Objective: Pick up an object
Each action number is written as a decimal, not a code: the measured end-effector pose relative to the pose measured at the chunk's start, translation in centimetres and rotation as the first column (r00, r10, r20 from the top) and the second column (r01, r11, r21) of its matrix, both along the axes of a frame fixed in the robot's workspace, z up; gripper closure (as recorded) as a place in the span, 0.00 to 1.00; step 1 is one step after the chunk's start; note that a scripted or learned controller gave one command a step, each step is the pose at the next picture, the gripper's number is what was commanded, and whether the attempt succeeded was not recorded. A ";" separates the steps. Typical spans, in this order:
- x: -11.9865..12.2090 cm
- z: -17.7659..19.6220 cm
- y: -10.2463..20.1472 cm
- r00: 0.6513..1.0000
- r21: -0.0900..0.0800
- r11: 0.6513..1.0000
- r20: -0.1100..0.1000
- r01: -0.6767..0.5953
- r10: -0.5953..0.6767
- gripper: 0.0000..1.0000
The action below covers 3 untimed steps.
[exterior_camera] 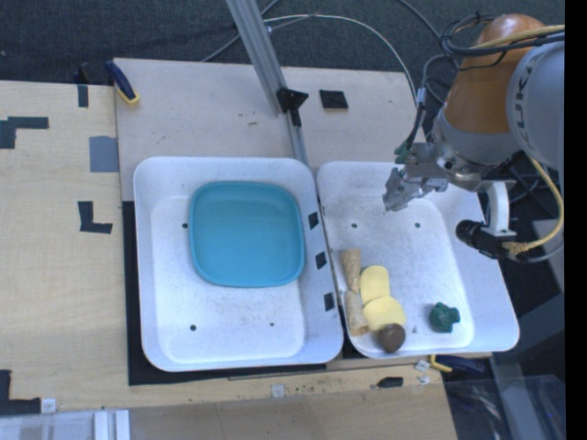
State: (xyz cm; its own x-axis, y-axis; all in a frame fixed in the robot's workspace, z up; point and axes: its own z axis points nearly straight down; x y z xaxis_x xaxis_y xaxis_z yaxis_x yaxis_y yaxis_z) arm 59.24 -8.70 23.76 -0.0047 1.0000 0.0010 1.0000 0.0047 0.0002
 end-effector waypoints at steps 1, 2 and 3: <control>1.4 0.8 5.1 1.000 0.000 1.000 0.000 0.000 0.000 1.00; 2.4 -0.7 10.6 1.000 0.000 1.000 -0.002 0.000 0.000 1.00; 2.9 -1.4 16.2 1.000 -0.001 1.000 -0.001 0.000 0.000 1.00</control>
